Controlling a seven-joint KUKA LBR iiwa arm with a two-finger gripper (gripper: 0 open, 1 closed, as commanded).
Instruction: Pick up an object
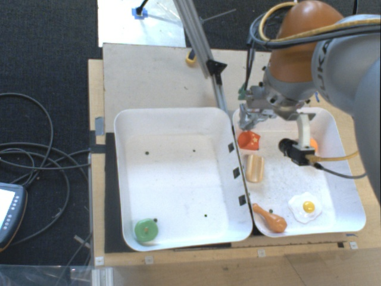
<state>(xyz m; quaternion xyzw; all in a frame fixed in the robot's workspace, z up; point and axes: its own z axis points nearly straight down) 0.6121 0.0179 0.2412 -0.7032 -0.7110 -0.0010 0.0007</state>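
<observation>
- The grey arm with the orange band (300,34) reaches in over the far end of the right shallow white bin (351,213); its two-finger gripper (249,121) hangs near that bin's far left corner, just above a small red-orange block (249,140); whether it touches the block I cannot tell.
- Whether the gripper is spread or closed cannot be told; nothing can be seen held in it, so I judge the pick not yet made.
- The right bin's other things lie untouched: a tan cylinder (255,167) against the left wall, just nearer than the block; an orange carrot-shaped toy (269,217) by the near left corner; a white fried-egg toy with a yellow yolk (306,208) toward the near right; an orange ball (313,143) partly hidden behind a black fitting (296,151) on the arm.
- The left shallow white bin (128,177) holds a green round piece (146,230) in its near left corner, well apart from the gripper.
- By position the red-orange block looks the likeliest target; what is left, as I judge it: closing on it and lifting it clear of the bin floor.
</observation>
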